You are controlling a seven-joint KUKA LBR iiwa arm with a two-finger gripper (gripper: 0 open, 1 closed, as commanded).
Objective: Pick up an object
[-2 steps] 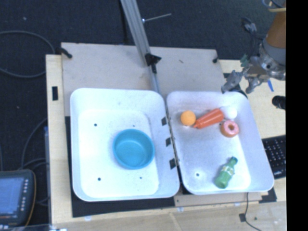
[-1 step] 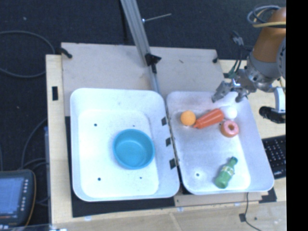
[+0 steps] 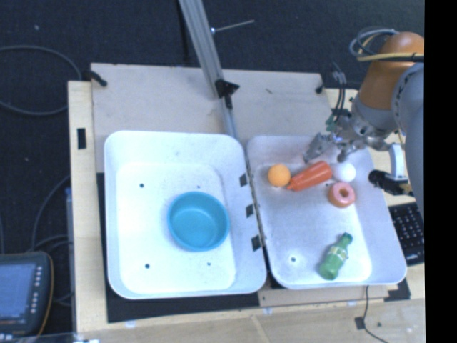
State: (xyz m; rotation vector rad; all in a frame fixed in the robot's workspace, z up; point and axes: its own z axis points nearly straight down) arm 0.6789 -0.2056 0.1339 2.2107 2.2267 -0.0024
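In the right bin (image 3: 300,266) lie an orange ball (image 3: 279,175), a red-orange carrot (image 3: 310,176), a small white ball (image 3: 345,171), a pink ring (image 3: 342,194) and a green bottle (image 3: 334,256). My gripper (image 3: 330,147) hangs over the bin's far edge, just above the carrot and the white ball. Its fingers look spread, with nothing between them. The left bin (image 3: 128,163) holds a blue bowl (image 3: 198,221).
A slanted metal pole (image 3: 206,48) rises from behind the bins, its foot at the gap between them. A black keyboard (image 3: 407,231) sits right of the right bin. The arm's orange band (image 3: 391,48) is at the upper right.
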